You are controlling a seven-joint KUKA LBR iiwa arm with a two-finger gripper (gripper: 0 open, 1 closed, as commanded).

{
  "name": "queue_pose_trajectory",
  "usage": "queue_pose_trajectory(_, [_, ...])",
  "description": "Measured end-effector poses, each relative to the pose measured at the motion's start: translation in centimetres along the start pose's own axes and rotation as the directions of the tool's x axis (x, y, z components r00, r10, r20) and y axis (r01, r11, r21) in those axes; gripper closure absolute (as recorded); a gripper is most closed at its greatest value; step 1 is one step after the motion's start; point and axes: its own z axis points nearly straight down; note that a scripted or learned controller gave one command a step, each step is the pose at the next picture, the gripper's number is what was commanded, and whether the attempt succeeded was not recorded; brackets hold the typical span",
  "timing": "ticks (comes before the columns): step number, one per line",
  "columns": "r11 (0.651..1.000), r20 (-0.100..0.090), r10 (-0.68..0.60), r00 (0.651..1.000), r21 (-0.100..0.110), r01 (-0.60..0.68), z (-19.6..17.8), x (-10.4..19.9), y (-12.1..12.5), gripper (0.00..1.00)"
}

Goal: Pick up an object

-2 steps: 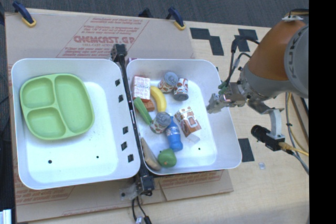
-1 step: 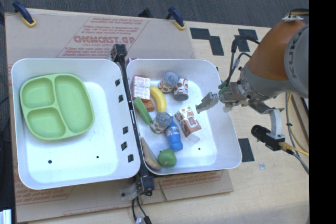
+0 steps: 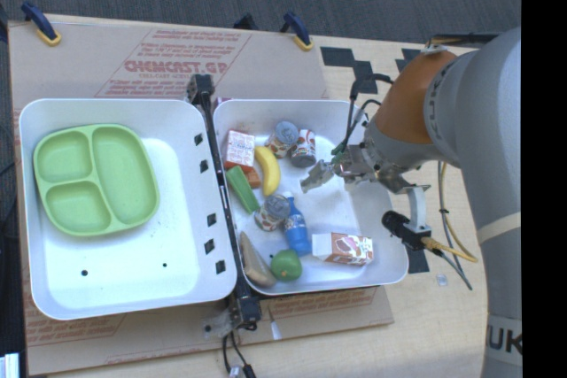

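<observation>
Two white bins sit side by side on the bench, and the arm [image 3: 443, 115] is the biggest thing in sight, reaching in from the right over the right bin [image 3: 376, 274]. The left bin [image 3: 115, 279] holds a green divided plate [image 3: 96, 179] and little else. All the pickable clutter lies in the right bin: a carton [image 3: 344, 249] near the front wall, a red box [image 3: 239, 149] by the divider, a banana [image 3: 268, 170] just beside it, a green stick [image 3: 241, 188], a blue bottle [image 3: 297, 235], a lime [image 3: 285, 265] in the front corner, and two small cans [image 3: 295, 142] toward the back. The gripper [image 3: 317, 179] hangs over bare floor in the middle of that bin, close to the banana and cans but touching nothing; I cannot tell from here whether its fingers are spread or closed. My guess is the banana is the nearest fair target: light, firm, a bit slick, best pinched across its middle. The carton looks light and stiff too, gripped across its narrow sides; the cans could roll away.
</observation>
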Motion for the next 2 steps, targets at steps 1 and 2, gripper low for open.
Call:
queue_pose_trajectory(1, [1.000,0.000,-0.001,1.000,0.002,0.001,1.1,4.2,-6.5,0.00])
queue_pose_trajectory(2, [1.000,0.002,-0.007,1.000,0.002,0.007,0.1,4.2,-6.4,1.00])
